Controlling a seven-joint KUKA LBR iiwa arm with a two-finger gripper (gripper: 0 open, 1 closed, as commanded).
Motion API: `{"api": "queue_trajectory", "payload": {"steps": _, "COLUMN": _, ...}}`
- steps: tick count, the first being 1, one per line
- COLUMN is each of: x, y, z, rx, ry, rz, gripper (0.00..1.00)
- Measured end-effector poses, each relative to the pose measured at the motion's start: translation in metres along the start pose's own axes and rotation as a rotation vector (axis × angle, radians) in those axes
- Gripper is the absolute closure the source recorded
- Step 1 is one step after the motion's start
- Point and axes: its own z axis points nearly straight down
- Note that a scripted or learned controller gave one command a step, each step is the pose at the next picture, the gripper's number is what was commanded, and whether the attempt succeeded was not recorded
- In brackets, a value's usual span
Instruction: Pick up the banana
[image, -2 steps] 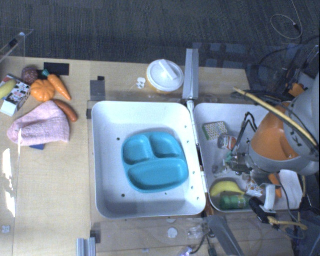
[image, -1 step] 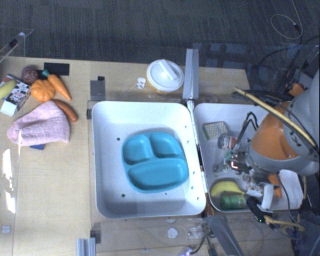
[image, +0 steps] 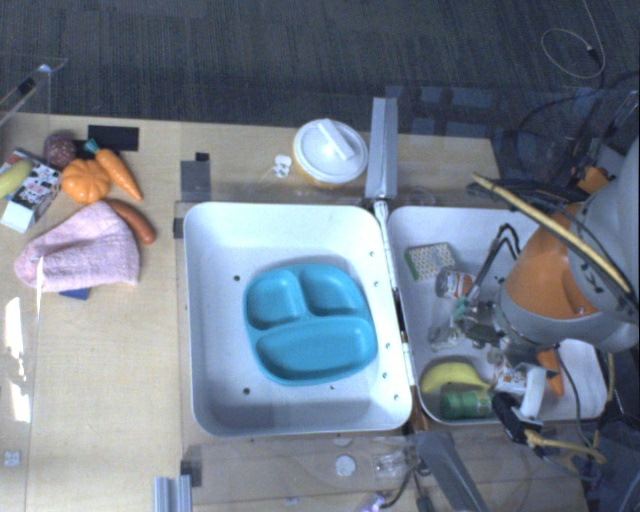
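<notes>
Banana (image: 452, 376) lies in the right bin (image: 420, 300) — just beside the fingers (image: 490, 345), grip state unclear.

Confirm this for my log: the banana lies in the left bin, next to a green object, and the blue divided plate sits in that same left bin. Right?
Not quite. The camera view shows the banana in the right bin, near its front edge, beside the green object. The blue divided plate does sit in the left bin, as you said.
</notes>
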Motion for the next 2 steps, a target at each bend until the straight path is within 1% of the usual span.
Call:
{"api": "queue_trajectory", "payload": {"steps": 1, "x": -0.0012, "y": 0.0003, "z": 0.0001, "rx": -0.001, "ry": -0.001, "rz": 0.095, "gripper": 0.00}}
{"api": "queue_trajectory", "payload": {"steps": 2, "x": -0.0019, "y": 0.0001, "z": 0.0002, "rx": 0.002, "ry": -0.001, "rz": 0.071, "gripper": 0.00}}
